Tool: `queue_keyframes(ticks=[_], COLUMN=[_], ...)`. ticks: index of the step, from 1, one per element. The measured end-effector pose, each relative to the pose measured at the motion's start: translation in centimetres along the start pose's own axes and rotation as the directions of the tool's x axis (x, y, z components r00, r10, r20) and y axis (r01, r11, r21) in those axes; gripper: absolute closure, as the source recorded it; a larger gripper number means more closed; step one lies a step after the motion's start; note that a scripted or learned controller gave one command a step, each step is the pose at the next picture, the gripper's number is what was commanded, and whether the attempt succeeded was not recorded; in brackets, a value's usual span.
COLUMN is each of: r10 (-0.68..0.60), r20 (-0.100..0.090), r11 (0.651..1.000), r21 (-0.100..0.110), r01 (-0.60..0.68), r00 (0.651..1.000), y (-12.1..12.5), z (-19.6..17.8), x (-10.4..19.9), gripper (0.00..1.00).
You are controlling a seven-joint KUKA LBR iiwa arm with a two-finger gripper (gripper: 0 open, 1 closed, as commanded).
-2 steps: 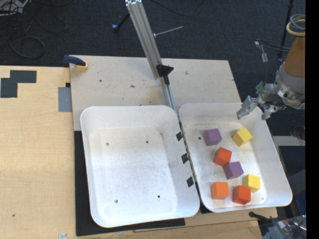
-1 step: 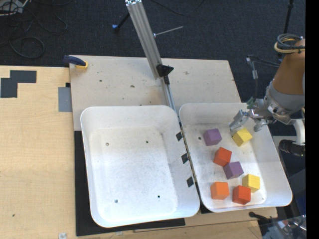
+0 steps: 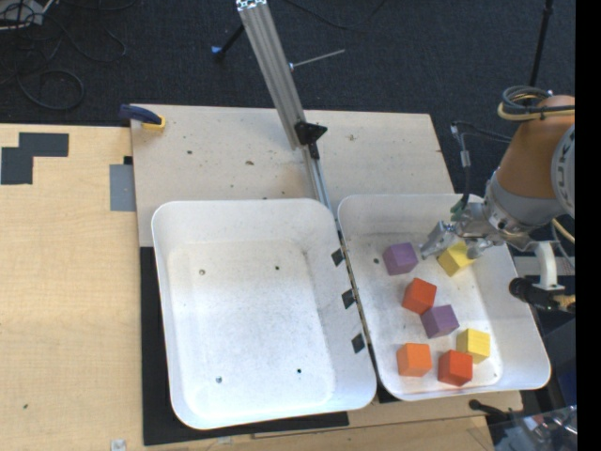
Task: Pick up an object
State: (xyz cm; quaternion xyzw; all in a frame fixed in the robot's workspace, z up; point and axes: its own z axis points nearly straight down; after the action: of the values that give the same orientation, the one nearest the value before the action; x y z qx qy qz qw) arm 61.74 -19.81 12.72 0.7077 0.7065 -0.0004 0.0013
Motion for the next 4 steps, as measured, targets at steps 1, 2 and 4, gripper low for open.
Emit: queue_keyframes(ticks=[1,2,4], r10=[0.005,-0.002,-0.002], r20=[-0.001,-0.001,-0.002], r11=[1.000,1.000,1.000], r21=[-0.003,-0.003,0.000], r01=[-0.005,0.002,0.002], r00=[1.000,1.000,1.000], y=[0.1,-0.2,-1.1], z=[-1.3,-7.5,-15.6], x=[-0.1,0.2,-0.1], gripper=[1.00,1.00,1.00])
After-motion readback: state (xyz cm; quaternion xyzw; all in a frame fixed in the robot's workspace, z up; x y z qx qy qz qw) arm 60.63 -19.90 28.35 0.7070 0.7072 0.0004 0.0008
